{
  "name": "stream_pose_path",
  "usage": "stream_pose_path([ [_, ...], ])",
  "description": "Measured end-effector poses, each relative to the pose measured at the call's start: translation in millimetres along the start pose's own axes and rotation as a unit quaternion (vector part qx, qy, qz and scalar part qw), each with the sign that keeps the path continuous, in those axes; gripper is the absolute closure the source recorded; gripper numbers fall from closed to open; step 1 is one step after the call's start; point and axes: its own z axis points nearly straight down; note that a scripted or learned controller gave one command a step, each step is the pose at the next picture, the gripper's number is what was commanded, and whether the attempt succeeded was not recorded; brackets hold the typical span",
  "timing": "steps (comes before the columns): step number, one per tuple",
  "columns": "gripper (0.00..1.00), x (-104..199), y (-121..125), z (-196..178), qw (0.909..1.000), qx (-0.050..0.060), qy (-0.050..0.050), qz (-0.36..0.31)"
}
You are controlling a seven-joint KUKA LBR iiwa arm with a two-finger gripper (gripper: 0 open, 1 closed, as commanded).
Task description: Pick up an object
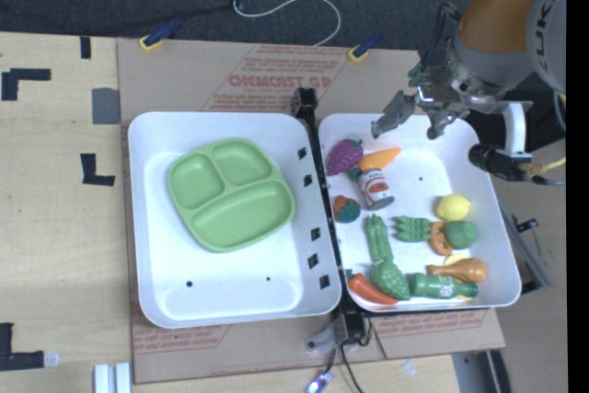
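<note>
Nearest the camera, along the front wall of the right bin (pixel 492 198), lie a small carrot (pixel 368 291), a green corn cob (pixel 387 275), a green bottle (pixel 444 287) on its side and an orange squash-like piece (pixel 465 269). Behind them sit a green pickle (pixel 377 237), a green toy with prongs (pixel 414 229), a green ball (pixel 461 234) on an orange piece, and a yellow lemon (pixel 453 207) just above it. Toward the bin's left wall there is a dark green and red toy (pixel 346 209), then a small can (pixel 375 187) with a red label, an orange carrot (pixel 383 157) touching its top, and a purple grape bunch (pixel 344 156) just left of the carrot.

The jaws (pixel 410 119) hang spread apart above the back of the right bin, near the carrot and grapes, with nothing between the two dark fingers (pixel 390 118). The grey arm (pixel 502 14) with its orange band reaches in from the right.

The left bin (pixel 156 271) holds a green divided plate (pixel 232 192). Both bins rest on a cardboard sheet (pixel 267 74) on the counter (pixel 55 225), and a white cable (pixel 276 9) loops over the dark floor behind
</note>
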Motion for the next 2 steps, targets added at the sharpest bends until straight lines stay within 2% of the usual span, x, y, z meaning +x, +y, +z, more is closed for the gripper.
stream_pose_path([
  [1, 1.0, 0.9, 0.2, -9.8, 1.0, 0.0, 0.0, -0.001],
  [2, 1.0, -37.0, -45.7, -65.5, 1.0, -0.001, 0.0, 0.002],
])
